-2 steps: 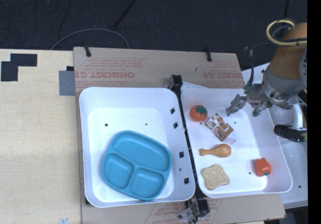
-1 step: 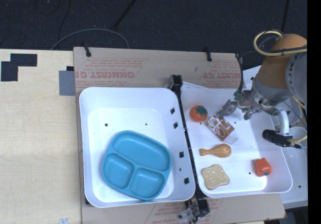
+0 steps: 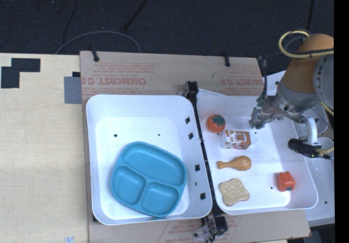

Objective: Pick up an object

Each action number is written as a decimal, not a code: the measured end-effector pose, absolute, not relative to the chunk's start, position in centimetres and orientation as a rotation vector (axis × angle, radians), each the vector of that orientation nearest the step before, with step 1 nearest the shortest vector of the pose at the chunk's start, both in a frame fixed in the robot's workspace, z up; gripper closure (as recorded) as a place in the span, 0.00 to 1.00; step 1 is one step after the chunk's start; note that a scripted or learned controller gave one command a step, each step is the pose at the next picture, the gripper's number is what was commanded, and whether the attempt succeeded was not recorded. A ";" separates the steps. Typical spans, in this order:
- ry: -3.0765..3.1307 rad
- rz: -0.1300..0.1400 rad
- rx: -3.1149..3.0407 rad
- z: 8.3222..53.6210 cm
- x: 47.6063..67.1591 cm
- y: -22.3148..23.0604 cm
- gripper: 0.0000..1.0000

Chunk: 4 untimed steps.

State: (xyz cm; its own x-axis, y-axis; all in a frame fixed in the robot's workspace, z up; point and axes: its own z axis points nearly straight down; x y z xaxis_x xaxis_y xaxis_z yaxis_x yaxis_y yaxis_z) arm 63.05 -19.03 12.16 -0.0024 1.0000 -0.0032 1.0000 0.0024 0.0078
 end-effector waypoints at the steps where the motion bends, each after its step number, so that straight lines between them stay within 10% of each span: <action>1: 2.219 0.000 2.222 16.5 62.9 -19.5 1.00; 3: 2.222 0.001 2.218 27.5 62.9 -19.6 1.00; 4: 2.229 -0.002 2.219 25.8 63.3 -14.7 1.00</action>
